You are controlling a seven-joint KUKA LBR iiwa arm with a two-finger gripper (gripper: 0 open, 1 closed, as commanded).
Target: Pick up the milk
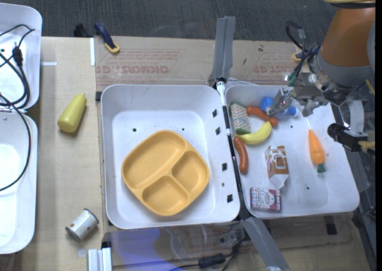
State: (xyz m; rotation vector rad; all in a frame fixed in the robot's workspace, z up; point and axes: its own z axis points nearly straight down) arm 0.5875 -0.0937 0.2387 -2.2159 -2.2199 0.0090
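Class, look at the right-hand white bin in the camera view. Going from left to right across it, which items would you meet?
Red sausage → yellow banana → brown-and-white milk carton → small blue object under the gripper → orange carrot. I left out the green packet, the second sausage and the small pink carton, since they overlap these in left-right position.

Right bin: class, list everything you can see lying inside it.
Inside the right bin: a milk carton, banana, carrot, two sausages, a green packet, a small pink box. The gripper covers part of a blue object.
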